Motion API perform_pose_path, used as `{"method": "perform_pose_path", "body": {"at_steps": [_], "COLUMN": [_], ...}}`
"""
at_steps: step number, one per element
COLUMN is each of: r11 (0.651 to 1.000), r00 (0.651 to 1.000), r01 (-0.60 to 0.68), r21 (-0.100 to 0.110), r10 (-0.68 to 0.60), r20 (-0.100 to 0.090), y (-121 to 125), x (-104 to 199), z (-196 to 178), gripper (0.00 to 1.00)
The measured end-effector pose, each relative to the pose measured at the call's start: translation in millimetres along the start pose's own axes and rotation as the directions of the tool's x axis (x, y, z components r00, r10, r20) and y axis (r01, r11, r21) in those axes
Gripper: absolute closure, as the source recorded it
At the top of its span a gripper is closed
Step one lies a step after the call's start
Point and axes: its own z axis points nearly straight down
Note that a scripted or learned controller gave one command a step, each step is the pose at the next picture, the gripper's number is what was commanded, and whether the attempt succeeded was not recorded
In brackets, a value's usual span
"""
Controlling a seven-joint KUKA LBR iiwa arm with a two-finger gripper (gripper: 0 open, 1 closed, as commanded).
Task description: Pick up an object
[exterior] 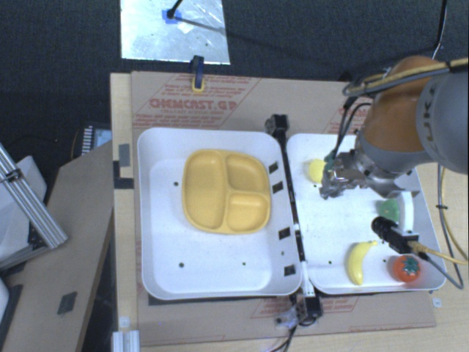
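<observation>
You are looking at a pick not yet made: the arm's end effector (331, 184) is hanging low in the right white bin (331, 266), just beside the small round yellow fruit (316, 170), its grip state unreadable.

Green object (389, 210) half hidden behind arm (410, 123) (arm cropped at right edge).
</observation>
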Motion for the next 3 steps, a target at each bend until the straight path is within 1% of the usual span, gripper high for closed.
{"method": "perform_pose_path", "body": {"at_steps": [1, 2, 3], "r11": [1.0, 1.0, 1.0], "r00": [1.0, 1.0, 1.0], "r01": [0.0, -0.001, -0.001], "r21": [-0.001, 0.0, -0.001], "r10": [0.0, 0.001, 0.001], "r20": [0.0, 0.0, -0.001], "y": [16.6, 26.3, 47.3], "x": [47.0, 101.3, 139.8], "z": [-14.9, -11.8, -14.8], "gripper": [1.0, 1.0, 1.0]}}
